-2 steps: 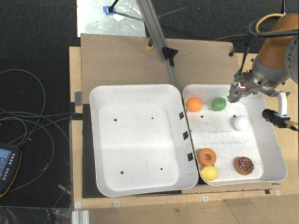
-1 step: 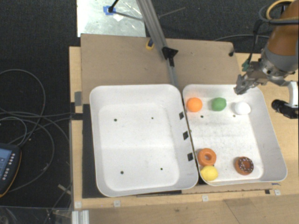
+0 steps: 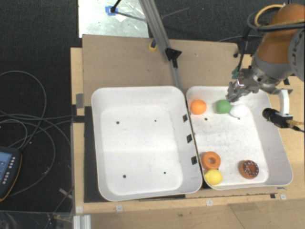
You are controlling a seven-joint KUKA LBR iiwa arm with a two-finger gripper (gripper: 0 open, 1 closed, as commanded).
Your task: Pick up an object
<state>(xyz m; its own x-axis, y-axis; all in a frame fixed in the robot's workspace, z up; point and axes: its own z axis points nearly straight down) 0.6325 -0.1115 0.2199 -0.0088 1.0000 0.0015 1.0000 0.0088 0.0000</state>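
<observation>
The right bin (image 3: 267,142) holds several small objects. An orange ball (image 3: 198,107) lies at its far left, with a green ball (image 3: 222,106) beside it and a white ball (image 3: 239,111) just right of that. Near the front sit an orange ring (image 3: 210,160), a yellow ball (image 3: 213,176) and a brown sprinkled donut (image 3: 248,169). My gripper (image 3: 234,95) hangs at the bin's far edge, just above and between the green and white balls. Nothing shows between its fingers.
The left bin (image 3: 138,142) lies beside the right one, joined by black clips (image 3: 189,138). A grey pole (image 3: 157,23) slants across the far bench. Cables trail over the floor at left.
</observation>
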